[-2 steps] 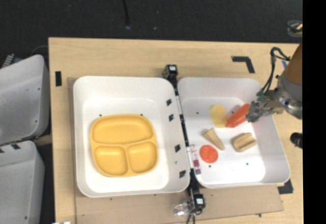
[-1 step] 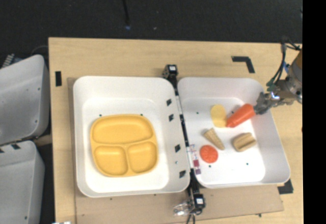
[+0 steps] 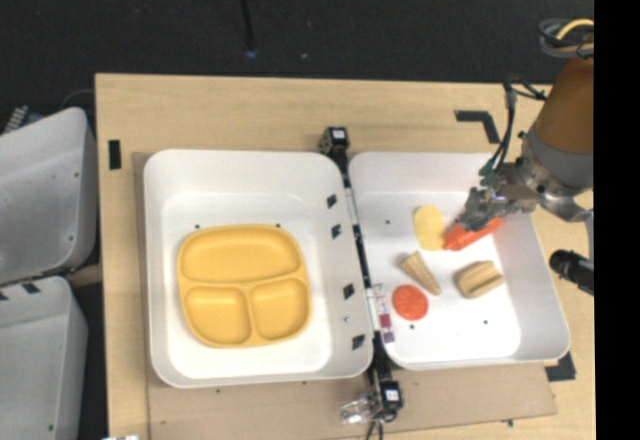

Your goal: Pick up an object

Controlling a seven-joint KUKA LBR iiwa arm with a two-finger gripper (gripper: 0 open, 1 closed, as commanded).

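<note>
Bins sit side by side: the far white bin [image 3: 160, 228] holds a yellow three-compartment plastic tray [image 3: 243, 283]. The gripper [image 3: 484, 211], in the white bin below it [image 3: 520, 328], pinches an orange carrot-shaped toy [image 3: 468, 236]; just beside lie a pale yellow lump [image 3: 429, 225], tan wedge [image 3: 422, 273], brown log [image 3: 478, 279] and red disc [image 3: 410, 303].

bench [image 3: 300, 108] | wood top | 2 white bins [image 3: 240, 178] side by side

yellow tray [image 3: 243, 283] | white bins [image 3: 165, 348] | red disc [image 3: 410, 303] | orange carrot [image 3: 468, 236]

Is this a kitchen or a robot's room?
Probably a robot test bench, not a kitchen: a robot arm reaches over two white bins, holding toy food and a yellow tray.
</note>
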